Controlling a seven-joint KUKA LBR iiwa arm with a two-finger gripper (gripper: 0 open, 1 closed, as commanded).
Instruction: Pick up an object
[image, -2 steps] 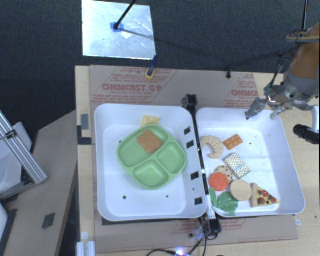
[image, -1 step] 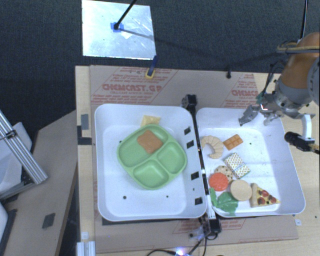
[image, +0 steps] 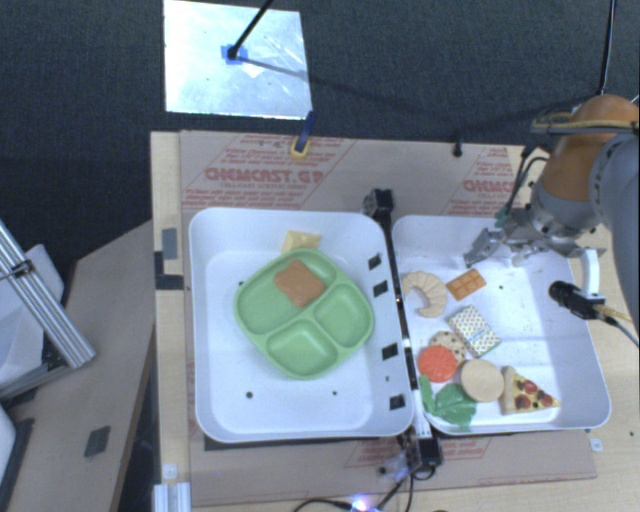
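Note:
My gripper (image: 487, 247) hangs over the far part of the right bin (image: 562, 352), just above and to the right of an orange cracker (image: 465, 284). Nothing shows in its grasp. A croissant (image: 428, 292) lies left of the cracker. Nearer the front lie a checkered wrapper (image: 472, 330), a cookie (image: 450, 343), a red tomato slice (image: 436, 363), a round bun (image: 481, 380), a pizza slice (image: 524, 392) and a green leaf (image: 452, 405).
The left bin (image: 228, 400) holds a green divided plate (image: 296, 350) with a brown toast piece (image: 299, 282) in its far compartment. A yellow cheese piece (image: 300, 241) lies behind the plate. A black-clipped divider (image: 392, 300) separates the bins.

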